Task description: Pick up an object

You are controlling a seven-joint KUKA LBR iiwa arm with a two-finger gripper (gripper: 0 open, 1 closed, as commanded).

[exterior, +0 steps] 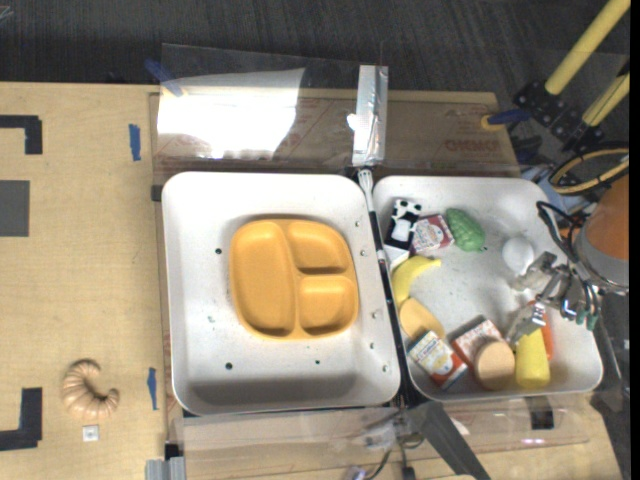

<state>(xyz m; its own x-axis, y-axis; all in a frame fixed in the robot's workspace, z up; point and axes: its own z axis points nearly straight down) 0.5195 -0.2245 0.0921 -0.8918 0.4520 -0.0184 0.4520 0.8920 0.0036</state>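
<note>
In the camera view, we see our gripper [535,303] low over the right bin [480,190], near its right wall, the grey arm [610,238] coming in from the right. We cannot tell its state from this angle. Nothing is visibly held.

Just below it stands the yellow bottle-shaped toy [533,358], with a round tan piece [495,365] touching its left side. We judge the yellow toy light, stiff and rather smooth plastic, best taken across its narrow body. Further left of the gripper lie a small red-and-white carton [432,354], a banana [408,272] and a green lump [464,230]. The carton would probably crush; the banana looks slippery and curved.
</note>
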